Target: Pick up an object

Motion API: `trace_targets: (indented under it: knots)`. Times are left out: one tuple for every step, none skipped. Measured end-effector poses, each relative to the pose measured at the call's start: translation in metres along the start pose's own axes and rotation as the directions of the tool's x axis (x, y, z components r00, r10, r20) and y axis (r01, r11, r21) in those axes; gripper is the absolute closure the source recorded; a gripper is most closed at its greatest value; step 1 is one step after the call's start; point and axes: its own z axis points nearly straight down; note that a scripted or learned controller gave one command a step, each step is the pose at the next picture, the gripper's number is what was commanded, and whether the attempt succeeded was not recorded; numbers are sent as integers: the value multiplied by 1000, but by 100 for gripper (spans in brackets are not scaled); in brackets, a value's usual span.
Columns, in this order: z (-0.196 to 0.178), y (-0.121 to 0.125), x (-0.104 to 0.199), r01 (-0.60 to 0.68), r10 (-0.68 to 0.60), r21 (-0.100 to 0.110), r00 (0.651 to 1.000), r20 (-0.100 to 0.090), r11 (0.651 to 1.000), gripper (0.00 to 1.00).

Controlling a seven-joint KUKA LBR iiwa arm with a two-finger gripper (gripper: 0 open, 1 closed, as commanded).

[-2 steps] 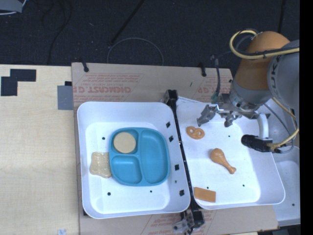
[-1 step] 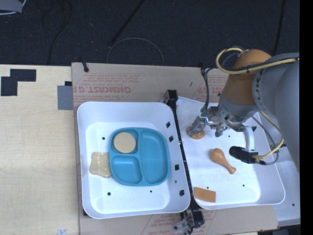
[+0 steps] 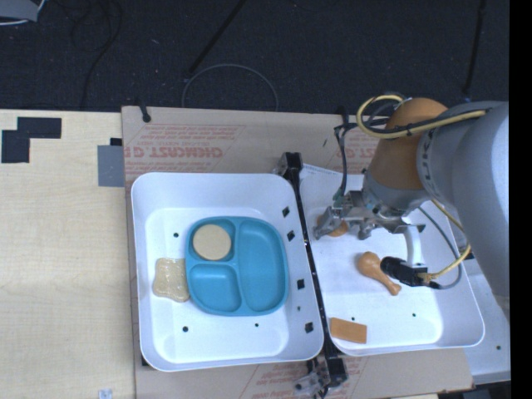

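Reaching in from the right, the grey arm w/ its orange band hangs over the upper part of the right bin, wrist pointing down-left. The gripper sits low near the bin's left wall, just beside the black divider btwn the two bins. A small orange-ish bit shows right at the fingertips, touching or nearly so, but it's too small and blurred to say what it is or whether it's btwn the fingers; how far the jaws stand apart can't be told from this angle either. Other stuff in the right bin: a tan drumstick-shaped piece lies mid-bin, fat end up-left, thin end down-right, near a black cable fitting on the arm's side. An orange wedge lies at the bin's lower left corner, well apart from the gripper. Left bin: a blue divided plate w/ three compartments sits in the middle, a round tan cracker in its upper-left compartment. A pale yellowish slab lies on the bin floor touching the plate's left edge. Both bins rest on a cardboard sheet w/ red print.
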Motion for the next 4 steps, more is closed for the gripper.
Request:
trace_targets:
  knots:
    - [-11,0,-1,-3,3,0,1000,0,1000,100]
    - [-53,1,-1,-3,3,-6,1000,1,1000,100]
    - [-113,10,-1,0,0,-10,1000,1,1000,100]
    - [-156,10,-3,0,0,-8,1000,1,1000,100]
